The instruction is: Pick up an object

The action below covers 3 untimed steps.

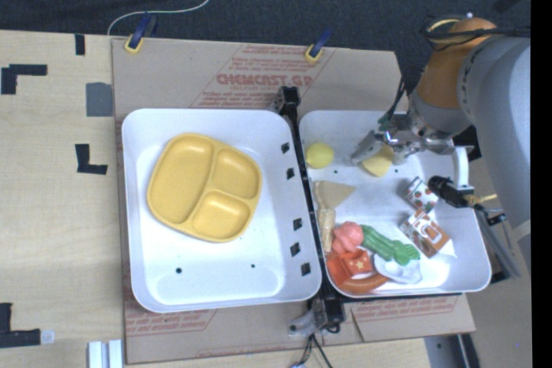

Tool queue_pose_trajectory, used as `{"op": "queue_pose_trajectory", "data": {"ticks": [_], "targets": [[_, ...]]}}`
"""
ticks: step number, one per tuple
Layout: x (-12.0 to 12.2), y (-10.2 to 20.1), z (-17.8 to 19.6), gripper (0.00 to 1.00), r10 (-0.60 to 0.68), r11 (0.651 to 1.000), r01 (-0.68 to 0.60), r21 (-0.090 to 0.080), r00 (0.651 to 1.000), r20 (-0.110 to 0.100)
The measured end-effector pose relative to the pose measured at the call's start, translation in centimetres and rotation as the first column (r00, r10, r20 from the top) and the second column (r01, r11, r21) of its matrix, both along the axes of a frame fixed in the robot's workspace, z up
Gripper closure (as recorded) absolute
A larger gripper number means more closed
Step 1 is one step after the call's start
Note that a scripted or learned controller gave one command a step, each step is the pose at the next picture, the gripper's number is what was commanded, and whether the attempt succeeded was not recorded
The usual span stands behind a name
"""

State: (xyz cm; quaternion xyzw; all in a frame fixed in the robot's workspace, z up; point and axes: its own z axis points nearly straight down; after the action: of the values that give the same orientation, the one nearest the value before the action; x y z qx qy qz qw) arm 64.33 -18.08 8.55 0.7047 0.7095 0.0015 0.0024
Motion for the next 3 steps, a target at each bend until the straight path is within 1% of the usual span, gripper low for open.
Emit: {"op": "queue_pose_trajectory", "data": {"ticks": [1, 2, 3], "targets": [[-0.3, -0.3, 1.1, 1.0, -0.003, 1.0, 0.003, -0.001, 1.0, -0.004], [-0.3, -0.2, 1.0, 0.0, -0.002, 1.0, 0.002, -0.001, 1.0, -0.006], [-1.0, 6.8, -0.1, 0.0, -0.001, 1.0, 0.001, 0.001, 1.0, -0.006]]}}
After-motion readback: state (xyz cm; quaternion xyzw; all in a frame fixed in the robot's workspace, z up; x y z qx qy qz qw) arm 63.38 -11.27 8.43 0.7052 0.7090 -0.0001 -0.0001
